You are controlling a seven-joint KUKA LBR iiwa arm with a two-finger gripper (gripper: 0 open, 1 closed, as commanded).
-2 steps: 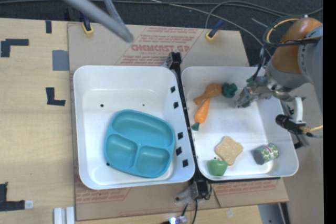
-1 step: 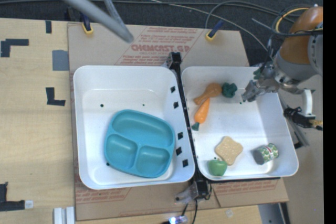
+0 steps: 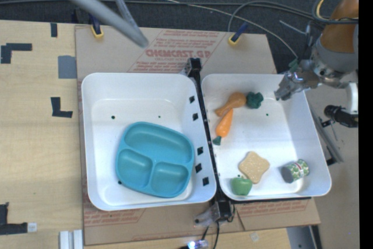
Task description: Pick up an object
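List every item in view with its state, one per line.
Blue tray: flat in left bin, nothing on it.
Carrot: lying in right bin.
Second orange piece: lying, touching dark green piece.
Toast slice: flat.
Green apple: beside toast.
Can: on its side.
Gripper: above right bin's far edge, holding nothing visible.

Grey arm (image 3: 335, 38) at right, wrist angled leftward

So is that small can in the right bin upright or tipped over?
Tipped: the can lies on its side by the right bin's near corner.
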